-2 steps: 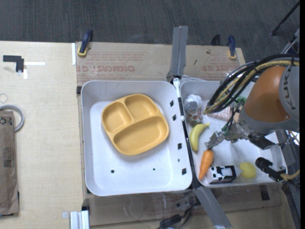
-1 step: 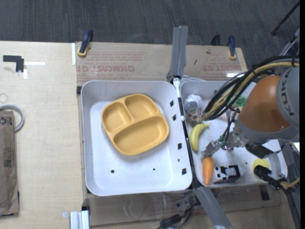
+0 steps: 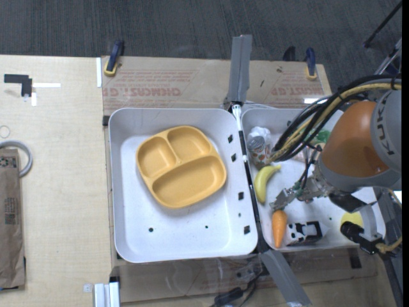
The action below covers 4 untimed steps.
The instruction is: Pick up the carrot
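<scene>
- The gripper (image 3: pixel 285 197) is hovering just above the carrot (image 3: pixel 279 228) in the right bin (image 3: pixel 332 245), beside the banana (image 3: pixel 264 179), holding nothing; its opening is unclear.
- The approach is under way; next it needs lowering around the carrot.

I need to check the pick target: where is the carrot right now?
The carrot lies in the right bin, near its front-left corner, just below the banana and left of a black-and-white object, with the gripper just above it.
</scene>
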Each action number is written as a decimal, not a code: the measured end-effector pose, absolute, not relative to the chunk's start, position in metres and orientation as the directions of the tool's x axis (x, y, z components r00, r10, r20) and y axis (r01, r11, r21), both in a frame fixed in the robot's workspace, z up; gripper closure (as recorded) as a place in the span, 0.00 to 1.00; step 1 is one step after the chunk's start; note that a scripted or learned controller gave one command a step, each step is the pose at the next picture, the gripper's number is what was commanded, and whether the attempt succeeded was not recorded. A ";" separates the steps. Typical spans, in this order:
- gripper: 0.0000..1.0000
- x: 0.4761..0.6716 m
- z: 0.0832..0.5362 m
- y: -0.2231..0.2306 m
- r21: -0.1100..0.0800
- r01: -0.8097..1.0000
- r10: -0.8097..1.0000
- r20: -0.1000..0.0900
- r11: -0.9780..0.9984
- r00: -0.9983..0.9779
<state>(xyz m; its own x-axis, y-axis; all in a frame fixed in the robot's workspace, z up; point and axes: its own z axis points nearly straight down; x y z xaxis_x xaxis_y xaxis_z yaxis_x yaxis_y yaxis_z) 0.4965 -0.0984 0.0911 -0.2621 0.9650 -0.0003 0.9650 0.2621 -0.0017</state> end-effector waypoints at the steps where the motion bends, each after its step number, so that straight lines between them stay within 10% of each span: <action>1: 0.00 0.477 0.091 -0.103 -0.001 0.891 0.891 0.000 0.454 -0.454; 2: 0.00 0.537 0.191 -0.090 -0.002 0.983 0.983 -0.002 0.183 -0.183; 3: 0.00 0.476 0.091 -0.101 -0.003 0.983 0.983 0.000 0.184 -0.184; 4: 1.00 0.476 0.099 -0.102 -0.004 0.983 0.984 0.000 0.181 -0.181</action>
